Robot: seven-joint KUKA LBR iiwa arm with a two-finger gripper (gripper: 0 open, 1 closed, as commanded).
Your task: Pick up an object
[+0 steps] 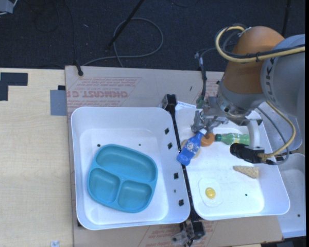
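My gripper (202, 127) hangs over the left part of the right bin (247, 202). A blue bottle (189, 148) slants down from its fingertips, cap end up between the fingers, lower end over the divider between the bins. The gripper is shut on the bottle's top. Just right of the bottle, on the bin floor, lie a small orange object (207, 140) and a green bottle (235, 138). A toy fried egg (210, 193) sits near the bin's front, and a tan wedge of bread (247, 171) lies to the right.
The left bin (82, 133) holds a blue divided plate (122, 177). Black clips run along the divider (176, 153) between the bins. Cardboard lies under both bins, and a wooden bench top stretches to the left.
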